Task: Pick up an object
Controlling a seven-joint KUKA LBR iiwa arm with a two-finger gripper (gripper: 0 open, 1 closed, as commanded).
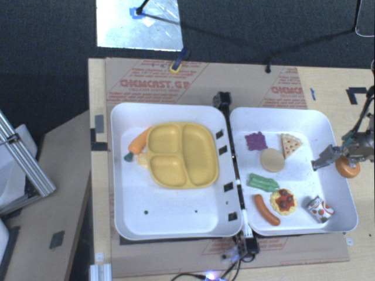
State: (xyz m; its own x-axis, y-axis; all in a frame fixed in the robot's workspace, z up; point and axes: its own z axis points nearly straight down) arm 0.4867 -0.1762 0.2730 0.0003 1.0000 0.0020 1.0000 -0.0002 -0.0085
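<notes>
- Yellow plate [179, 155] sits in the left bin [120, 174], the farthest thing we see from the claw, with a carrot [139, 140] touching its left rim.
- Nearer, in the right bin [328, 122], we find a purple piece [255, 140] and a green pepper [263, 182], with a sausage [266, 209] below them.
- Closer still lie a tan disc [272, 160], a pizza slice [289, 144] and a pasta piece [283, 201].
- Just left of the claw and below it, a small can [319, 209] lies tilted.
- At the bin's right rim we see the claw [321, 160]; we cannot tell whether it is open or closed.
- An orange object [348, 168] sits just right of the claw tip, under the wrist.
</notes>
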